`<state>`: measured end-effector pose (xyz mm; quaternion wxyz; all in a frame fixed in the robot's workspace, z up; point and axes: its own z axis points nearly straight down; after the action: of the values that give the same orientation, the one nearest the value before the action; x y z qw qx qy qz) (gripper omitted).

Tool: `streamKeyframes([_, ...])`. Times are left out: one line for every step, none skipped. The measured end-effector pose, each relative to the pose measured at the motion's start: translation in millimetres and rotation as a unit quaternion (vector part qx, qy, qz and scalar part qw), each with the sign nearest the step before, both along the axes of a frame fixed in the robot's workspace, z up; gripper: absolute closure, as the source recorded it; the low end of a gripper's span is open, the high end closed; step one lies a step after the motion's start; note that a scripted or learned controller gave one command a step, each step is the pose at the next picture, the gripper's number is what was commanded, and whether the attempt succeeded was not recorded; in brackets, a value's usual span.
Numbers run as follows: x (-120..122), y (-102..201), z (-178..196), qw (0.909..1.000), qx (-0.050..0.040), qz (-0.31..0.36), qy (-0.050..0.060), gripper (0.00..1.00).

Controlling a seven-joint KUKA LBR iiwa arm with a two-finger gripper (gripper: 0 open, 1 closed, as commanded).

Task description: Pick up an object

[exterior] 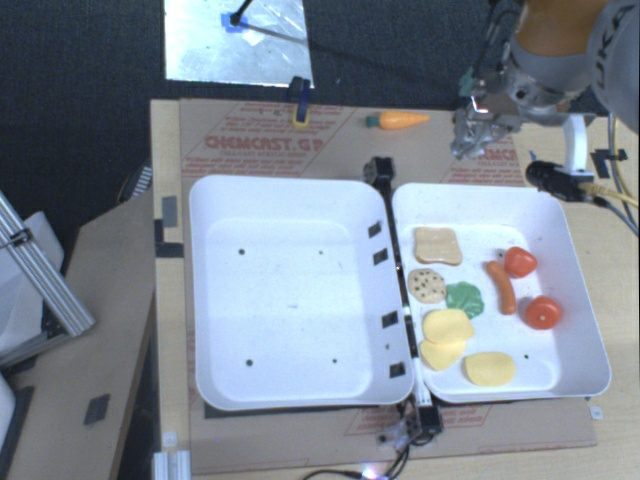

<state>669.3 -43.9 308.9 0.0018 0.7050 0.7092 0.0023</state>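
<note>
We see the gripper [478, 140] hanging in the upper right of the frame, above the bench [250, 133] just beyond the far rim of the right bin [580, 268]. Whether the jaws are released or clenched we cannot tell; the tip is too small and blurred, and nothing shows between them.

Every candidate lies below the gripper in the frame, inside the right bin. Nearest is the toast slice [438, 245], lying flat, down and slightly left of the jaws. Further down sit the cookie [427, 285], the green leaf [464, 299] and three yellow pieces [447, 326] close together. To the right, the sausage [501, 286] has its long axis running up and down the frame, between a tomato [519, 261] just beside its upper end and another red tomato [543, 312] near its lower end.

We judge the bin's far rim the one thing to clear. A carrot [397, 121] lies on the bench left of the gripper, outside both bins. The left bin [290, 288] sits well apart to the left.
</note>
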Motion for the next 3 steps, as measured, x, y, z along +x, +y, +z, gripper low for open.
streamKeyframes([-0.2,41.4,16.2,1.0,0.0004,0.001,0.001,1.0])
streamKeyframes([0.1,46.5,86.2,1.0,0.0001,0.0,-0.002,1.0])
streamKeyframes([-0.5,83.2,128.9,1.0,0.0006,0.001,-0.001,1.0])
